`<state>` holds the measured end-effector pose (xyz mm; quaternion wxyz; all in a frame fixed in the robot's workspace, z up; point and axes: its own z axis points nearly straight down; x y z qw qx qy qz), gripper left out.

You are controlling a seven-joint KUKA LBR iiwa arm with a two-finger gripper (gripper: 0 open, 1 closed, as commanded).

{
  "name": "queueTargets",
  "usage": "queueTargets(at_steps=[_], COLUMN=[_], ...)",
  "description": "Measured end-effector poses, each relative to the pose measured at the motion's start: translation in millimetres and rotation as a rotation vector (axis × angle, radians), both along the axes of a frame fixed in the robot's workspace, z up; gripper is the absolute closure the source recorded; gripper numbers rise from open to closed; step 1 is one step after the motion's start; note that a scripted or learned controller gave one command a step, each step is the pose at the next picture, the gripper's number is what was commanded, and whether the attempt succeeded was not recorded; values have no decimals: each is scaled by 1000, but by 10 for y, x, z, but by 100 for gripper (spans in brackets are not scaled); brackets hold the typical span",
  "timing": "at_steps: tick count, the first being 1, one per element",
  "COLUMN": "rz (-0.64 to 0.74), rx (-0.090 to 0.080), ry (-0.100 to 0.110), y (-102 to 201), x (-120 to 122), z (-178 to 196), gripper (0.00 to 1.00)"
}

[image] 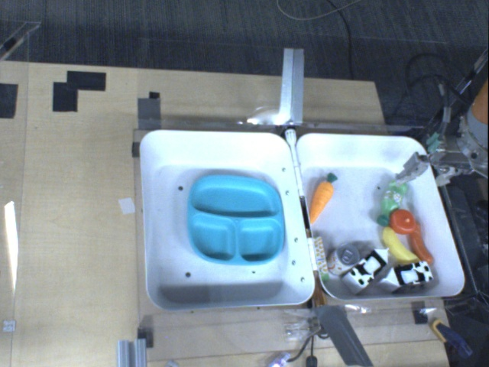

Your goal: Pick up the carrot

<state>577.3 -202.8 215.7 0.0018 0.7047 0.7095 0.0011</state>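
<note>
The carrot [322, 197], orange with a green top, lies at a slant on the floor of the right bin [348, 155], close to the bin's left wall and apart from the other items. My gripper [413, 166] reaches in over the bin's upper right corner, well to the right of the carrot and slightly farther back. It hangs just above a green item [393, 199]. Nothing can be seen held in it.
A blue divided plate [233, 219] sits in the left bin [164, 205]. In the right bin's lower right lie a red tomato [403, 220], a yellow banana [396, 245], a small can [351, 254] and two black-and-white pieces [371, 267]. Bare bin floor surrounds the carrot.
</note>
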Motion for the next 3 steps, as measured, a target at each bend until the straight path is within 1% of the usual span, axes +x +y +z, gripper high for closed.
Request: queueTargets(at_steps=[1,2,3], rz=[-180,87,-87], rx=[1,1,1], ry=[0,-2,0], y=[778,1483,1615], x=[-182,-169,231], z=[-570,-298,-306], gripper=[0,0,0])
